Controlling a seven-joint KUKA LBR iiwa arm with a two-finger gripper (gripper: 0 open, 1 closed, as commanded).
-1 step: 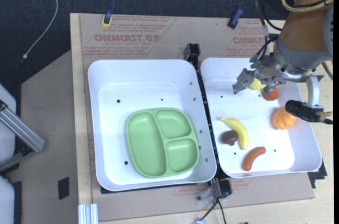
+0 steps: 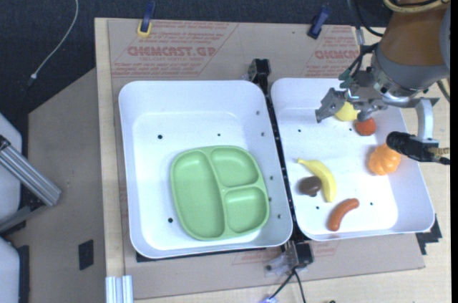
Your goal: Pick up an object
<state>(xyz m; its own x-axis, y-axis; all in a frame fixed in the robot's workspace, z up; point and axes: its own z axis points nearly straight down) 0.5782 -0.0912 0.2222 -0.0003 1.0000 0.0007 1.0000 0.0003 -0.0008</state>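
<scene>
My gripper [image 2: 348,108] hangs low over the far part of the right bin [image 2: 315,223]. It is open, with one grey finger [image 2: 328,107] to the left and the other to the right of a small yellow fruit [image 2: 347,114]. The fruit lies between them on the bin floor, with a gap on its left side. A red tomato-like ball [image 2: 366,126] sits just right of the fruit, close to the right finger. Also in this bin are an orange fruit [image 2: 384,160], a banana [image 2: 321,177], a brown lump [image 2: 309,186] touching the banana, and a reddish sausage [image 2: 342,213].
The left bin [image 2: 143,115] holds a green divided plate [image 2: 218,190] toward its front. A black clamp [image 2: 259,69] sits between the bins at the back. The arm's grey and orange body [image 2: 415,29] looms over the right bin's far right corner.
</scene>
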